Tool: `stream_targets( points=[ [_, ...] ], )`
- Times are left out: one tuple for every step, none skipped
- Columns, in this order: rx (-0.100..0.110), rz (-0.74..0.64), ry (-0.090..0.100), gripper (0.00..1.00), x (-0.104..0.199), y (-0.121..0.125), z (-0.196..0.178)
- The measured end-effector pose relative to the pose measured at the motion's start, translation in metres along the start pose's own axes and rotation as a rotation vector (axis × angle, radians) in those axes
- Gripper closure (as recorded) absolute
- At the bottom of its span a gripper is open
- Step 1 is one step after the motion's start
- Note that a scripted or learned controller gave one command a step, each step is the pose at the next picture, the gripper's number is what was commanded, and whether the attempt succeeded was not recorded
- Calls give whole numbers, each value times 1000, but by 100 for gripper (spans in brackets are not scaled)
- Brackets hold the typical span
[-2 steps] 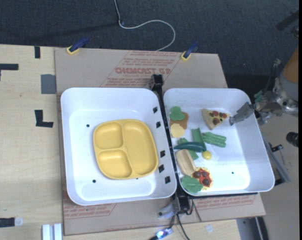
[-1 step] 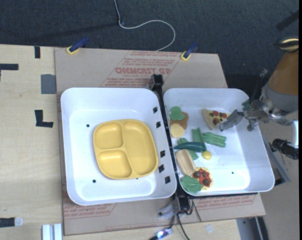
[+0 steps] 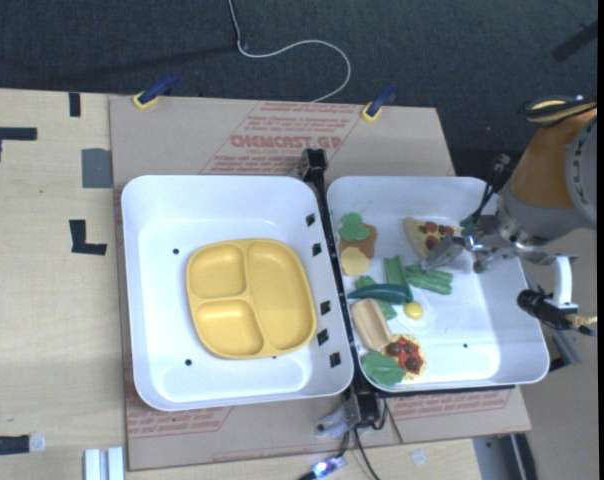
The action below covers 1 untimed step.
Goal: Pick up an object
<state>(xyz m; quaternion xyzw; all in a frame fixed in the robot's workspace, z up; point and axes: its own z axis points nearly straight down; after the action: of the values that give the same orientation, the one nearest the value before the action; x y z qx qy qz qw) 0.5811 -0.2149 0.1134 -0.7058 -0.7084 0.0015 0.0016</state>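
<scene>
Cardboard-topped bench (image 3: 282,138) carries two white bins; the gripper (image 3: 444,253) sits low in the right bin (image 3: 482,358) by the pizza slice (image 3: 427,232); jaw state indeterminate.

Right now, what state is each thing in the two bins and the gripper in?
Yellow divided plate: flat in the left bin, compartments bare.
Toy food pile: loose in the right bin, crowded against its left wall.
Pizza slice: lying flat, beside the gripper.
Gripper: low over the green pieces; grasp not discernible.
</scene>
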Motion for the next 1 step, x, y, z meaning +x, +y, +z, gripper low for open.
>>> stream_targets(
  points=[
    [-13,2,-2,0,1,4,26]
  ],
)
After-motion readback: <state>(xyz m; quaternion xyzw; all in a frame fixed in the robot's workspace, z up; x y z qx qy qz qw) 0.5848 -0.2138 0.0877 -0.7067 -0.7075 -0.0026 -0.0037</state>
